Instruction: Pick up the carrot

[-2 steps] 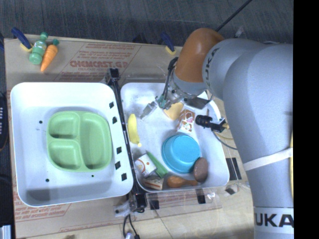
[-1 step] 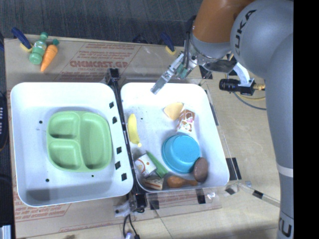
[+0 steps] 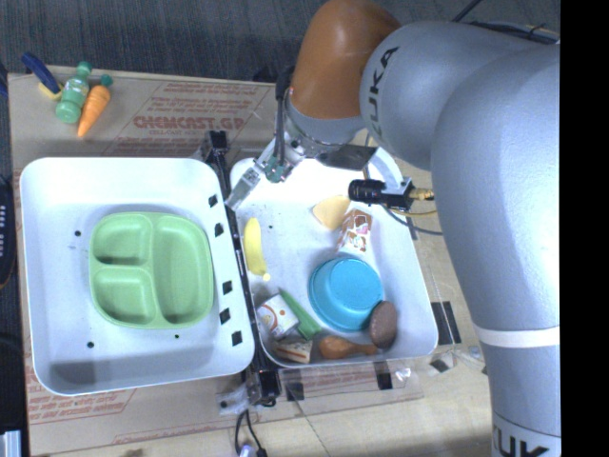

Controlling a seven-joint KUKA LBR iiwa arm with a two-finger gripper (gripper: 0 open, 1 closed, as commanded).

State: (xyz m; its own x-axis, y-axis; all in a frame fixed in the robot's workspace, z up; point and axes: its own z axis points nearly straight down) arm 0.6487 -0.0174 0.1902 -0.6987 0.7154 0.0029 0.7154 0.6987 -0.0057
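Carrot (image 3: 92,110) lies on desk beyond left bin's (image 3: 38,255) far-left corner, well left of your hand (image 3: 249,181); hand's state: cannot tell.

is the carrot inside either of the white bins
No, the small orange toy carrot lies on the brown cardboard beyond the left white bin, beside a green toy bottle.

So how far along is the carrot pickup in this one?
Nothing looks done: the carrot lies on the bench outside both bins, beside a green bottle. The gripper sits at the right bin's far left corner, near the banana. Reaching, gripping and lifting remain.
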